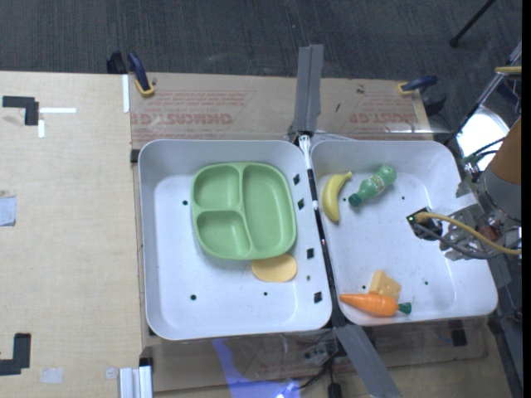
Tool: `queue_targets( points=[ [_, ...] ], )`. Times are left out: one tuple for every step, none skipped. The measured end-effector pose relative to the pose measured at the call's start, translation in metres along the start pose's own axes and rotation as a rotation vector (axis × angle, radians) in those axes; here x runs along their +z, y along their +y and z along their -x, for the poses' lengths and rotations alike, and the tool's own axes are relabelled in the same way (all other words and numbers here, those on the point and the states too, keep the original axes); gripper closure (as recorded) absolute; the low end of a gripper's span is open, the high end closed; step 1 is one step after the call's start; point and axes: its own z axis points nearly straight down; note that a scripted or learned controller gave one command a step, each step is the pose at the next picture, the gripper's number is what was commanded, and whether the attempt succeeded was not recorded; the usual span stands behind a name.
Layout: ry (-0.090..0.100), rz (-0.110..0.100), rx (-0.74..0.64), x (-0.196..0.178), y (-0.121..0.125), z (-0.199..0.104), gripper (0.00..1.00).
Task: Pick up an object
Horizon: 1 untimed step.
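The right bin (440,160) holds a yellow banana (333,196) near its left wall and a green bottle (372,185) lying on its side just right of the banana. An orange carrot (370,304) lies along the front wall, with a yellow cheese wedge (384,285) touching it from behind. My gripper (457,243) hangs low over the right side of this bin, well right of the banana and bottle and above-right of the cheese. Nothing shows between its fingers.
The left bin (166,288) carries a green divided plate (244,211) with a tan round disc (275,268) at its front edge. A metal divider (315,222) separates the bins. Cardboard (216,110) and clamps (139,75) lie behind them.
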Motion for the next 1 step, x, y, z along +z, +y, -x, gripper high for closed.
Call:
queue_targets(
  points=[
    [0.0,0.0,-0.01,-0.041,0.0595,0.0246,1.0]
  ],
)
